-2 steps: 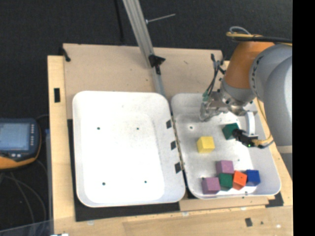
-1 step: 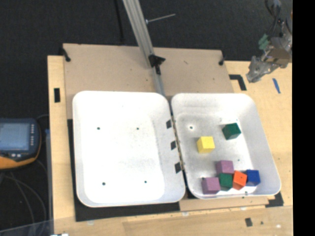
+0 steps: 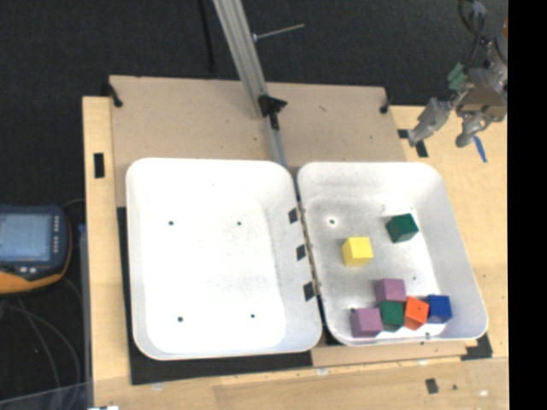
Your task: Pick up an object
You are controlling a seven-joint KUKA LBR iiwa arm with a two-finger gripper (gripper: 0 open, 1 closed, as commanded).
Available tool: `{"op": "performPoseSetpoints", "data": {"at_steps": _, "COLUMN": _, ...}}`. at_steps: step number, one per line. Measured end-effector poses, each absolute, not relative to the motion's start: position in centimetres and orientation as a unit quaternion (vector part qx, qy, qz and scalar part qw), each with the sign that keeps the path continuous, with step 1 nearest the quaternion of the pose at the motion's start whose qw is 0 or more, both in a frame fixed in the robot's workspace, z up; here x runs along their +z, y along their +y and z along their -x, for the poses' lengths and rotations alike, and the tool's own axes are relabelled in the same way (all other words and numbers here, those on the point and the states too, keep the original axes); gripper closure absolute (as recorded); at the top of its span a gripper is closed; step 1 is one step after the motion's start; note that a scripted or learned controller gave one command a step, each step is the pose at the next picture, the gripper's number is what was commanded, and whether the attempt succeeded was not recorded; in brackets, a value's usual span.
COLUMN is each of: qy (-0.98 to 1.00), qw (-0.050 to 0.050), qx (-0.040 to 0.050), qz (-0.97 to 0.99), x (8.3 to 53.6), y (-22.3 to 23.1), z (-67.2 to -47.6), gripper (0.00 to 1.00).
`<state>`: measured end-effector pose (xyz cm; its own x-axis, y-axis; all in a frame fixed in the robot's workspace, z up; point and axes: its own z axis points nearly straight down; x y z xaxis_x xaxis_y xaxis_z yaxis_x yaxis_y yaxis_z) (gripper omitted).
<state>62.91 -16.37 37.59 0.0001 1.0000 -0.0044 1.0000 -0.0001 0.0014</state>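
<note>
My gripper (image 3: 448, 131) hangs at the far right, above the bench beyond the right bin's back corner; its two fingers are spread apart with nothing between them. In the right bin (image 3: 427, 182) lie several blocks: a yellow block (image 3: 357, 250) near the middle, a dark green block (image 3: 401, 227) to its upper right, and a cluster near the front edge made of two purple blocks (image 3: 390, 290) (image 3: 366, 321), a green block (image 3: 392, 313), an orange block (image 3: 415, 312) and a blue block (image 3: 438, 307). The gripper is well away from all of them.
The left bin (image 3: 214, 259) sits beside the right one, joined by clips along the shared edge. A slanted metal rail (image 3: 246, 58) runs from the top to the bins' junction. A handheld pendant (image 3: 31, 242) lies off the bench at left.
</note>
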Motion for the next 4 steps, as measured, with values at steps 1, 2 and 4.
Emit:
{"op": "performPoseSetpoints", "data": {"at_steps": 1, "qy": 0.706, "qw": 0.001, "qx": 0.0001, "qz": -0.708, "x": 38.8, "y": -19.0, "z": -60.4, "gripper": 0.0}}
{"op": "performPoseSetpoints", "data": {"at_steps": 2, "qy": 0.71, "qw": -0.001, "qx": -0.0009, "qz": -0.705, "x": 33.3, "y": -12.6, "z": -63.3, "gripper": 0.0}}
{"op": "performPoseSetpoints", "data": {"at_steps": 4, "qy": 0.706, "qw": -0.003, "qx": -0.0027, "qz": -0.708, "x": 14.6, "y": -10.5, "z": -50.4, "gripper": 0.0}}
